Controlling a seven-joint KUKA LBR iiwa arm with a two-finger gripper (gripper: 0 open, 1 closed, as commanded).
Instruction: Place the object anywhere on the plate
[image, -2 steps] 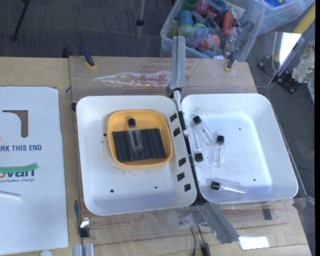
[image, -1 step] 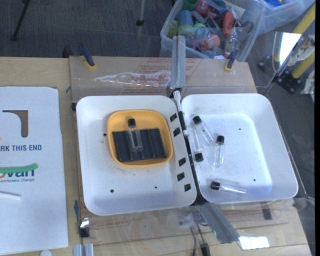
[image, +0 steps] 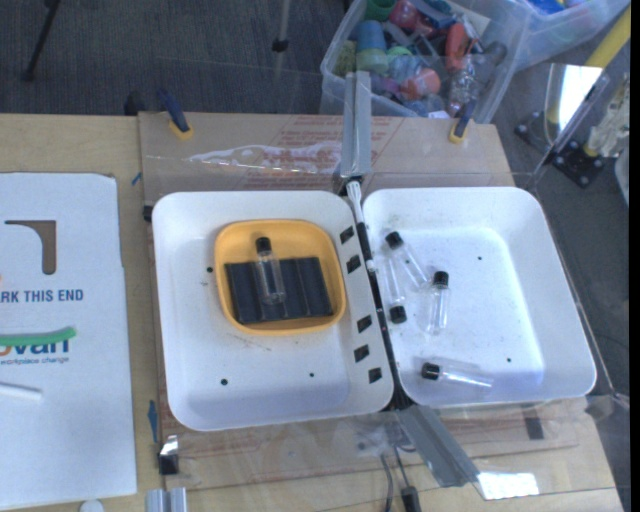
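In the left bin (image: 190, 390), a yellow plate (image: 232, 250) is carrying a black ridged insert (image: 305, 285), and 1 clear vial with a black cap (image: 267, 272) is lying on it, probably steadied by the ridges. In the right bin (image: 530, 230), 4 more vials (image: 437, 300) are lying loose. I cannot tell the gripper's state.

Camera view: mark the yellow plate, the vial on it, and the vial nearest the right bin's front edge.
yellow plate (image: 228, 243): camera view, bare left rim.
vial on the plate (image: 268, 272): camera view, clear body below its black cap.
front vial (image: 455, 376): camera view, mid-body, right bin.
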